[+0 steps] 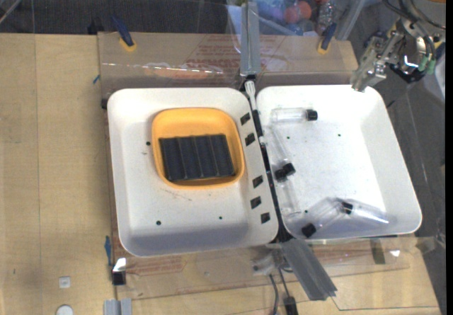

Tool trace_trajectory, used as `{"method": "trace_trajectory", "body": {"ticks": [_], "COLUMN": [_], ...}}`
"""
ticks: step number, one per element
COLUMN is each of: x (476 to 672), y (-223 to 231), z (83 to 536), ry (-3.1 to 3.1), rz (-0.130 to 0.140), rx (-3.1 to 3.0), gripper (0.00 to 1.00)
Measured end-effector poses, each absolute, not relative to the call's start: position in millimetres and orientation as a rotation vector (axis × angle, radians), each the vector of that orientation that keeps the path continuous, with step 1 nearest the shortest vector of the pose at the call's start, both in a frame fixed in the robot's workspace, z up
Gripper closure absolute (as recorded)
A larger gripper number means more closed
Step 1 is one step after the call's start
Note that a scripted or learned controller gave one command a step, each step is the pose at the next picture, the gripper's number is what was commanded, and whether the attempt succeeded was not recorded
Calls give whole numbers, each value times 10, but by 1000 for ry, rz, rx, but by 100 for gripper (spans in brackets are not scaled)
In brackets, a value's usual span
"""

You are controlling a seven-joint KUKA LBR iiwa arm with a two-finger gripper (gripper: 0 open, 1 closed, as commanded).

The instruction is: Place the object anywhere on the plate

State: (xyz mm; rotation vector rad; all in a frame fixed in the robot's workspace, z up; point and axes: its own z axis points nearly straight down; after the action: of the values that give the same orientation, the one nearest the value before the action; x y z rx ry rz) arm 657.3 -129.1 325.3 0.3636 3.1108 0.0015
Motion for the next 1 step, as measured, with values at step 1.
{"method": "trace_trajectory", "body": {"ticks": [1], "x": [6500], "y": [-2072], "z": [3293], "ry": [3129], "rz": [-1], "rx": [92], "gripper": [100]}}
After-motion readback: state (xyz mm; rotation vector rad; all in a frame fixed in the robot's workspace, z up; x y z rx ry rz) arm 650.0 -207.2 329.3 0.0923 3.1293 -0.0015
